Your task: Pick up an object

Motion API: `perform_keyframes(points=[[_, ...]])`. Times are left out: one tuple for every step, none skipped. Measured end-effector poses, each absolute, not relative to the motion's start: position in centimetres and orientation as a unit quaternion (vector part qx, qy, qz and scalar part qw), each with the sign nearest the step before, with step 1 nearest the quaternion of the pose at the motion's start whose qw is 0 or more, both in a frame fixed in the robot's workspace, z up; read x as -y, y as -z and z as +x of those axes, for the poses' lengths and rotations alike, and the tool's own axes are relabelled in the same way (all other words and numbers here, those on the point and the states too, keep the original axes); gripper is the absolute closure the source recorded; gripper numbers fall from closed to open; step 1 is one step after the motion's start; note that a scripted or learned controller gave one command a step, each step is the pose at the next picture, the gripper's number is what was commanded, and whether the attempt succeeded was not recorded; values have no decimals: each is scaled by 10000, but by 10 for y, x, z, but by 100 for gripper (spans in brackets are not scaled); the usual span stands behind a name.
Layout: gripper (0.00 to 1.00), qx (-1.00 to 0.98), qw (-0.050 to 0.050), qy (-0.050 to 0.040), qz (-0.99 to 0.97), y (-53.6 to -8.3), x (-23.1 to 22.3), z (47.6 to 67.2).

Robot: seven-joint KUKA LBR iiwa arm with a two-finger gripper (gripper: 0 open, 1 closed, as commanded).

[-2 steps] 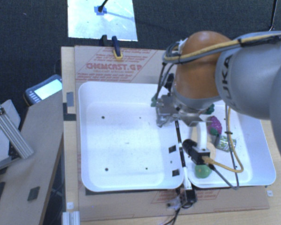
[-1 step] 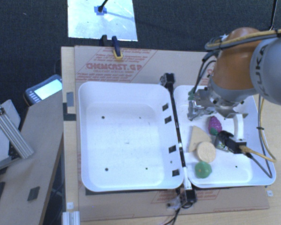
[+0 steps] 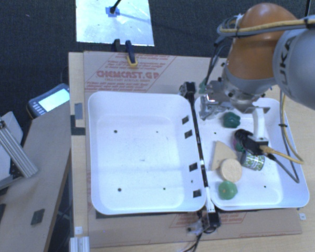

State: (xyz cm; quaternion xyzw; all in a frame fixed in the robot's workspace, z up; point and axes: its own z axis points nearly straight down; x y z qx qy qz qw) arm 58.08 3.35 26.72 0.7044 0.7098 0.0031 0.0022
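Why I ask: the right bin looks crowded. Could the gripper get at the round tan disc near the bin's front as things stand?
Probably yes. The round tan disc lies uncovered in the right bin, though a tan wedge and green ball crowd it closely.

The two bins (image 3: 142, 193) are white with little dark dots. The arm (image 3: 299, 62) is grey with a big orange band (image 3: 257, 41). One ball (image 3: 231, 120) is dark green and another ball (image 3: 227, 189) is lighter green. A round disc (image 3: 231, 169) is tan, and a wedge (image 3: 219, 152) is pale yellow. The cardboard sheet (image 3: 126, 72) is brown with red letters. The cable (image 3: 286, 156) is yellow.
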Motion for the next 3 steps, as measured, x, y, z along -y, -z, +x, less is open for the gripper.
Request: perform_keyframes(points=[[100, -7105, 2, -21, 7037, -285, -87, 569], [100, -7068, 19, -21, 7074, -331, -57, 540], [100, -7102, 28, -62, 7040, -438, -89, 485]])
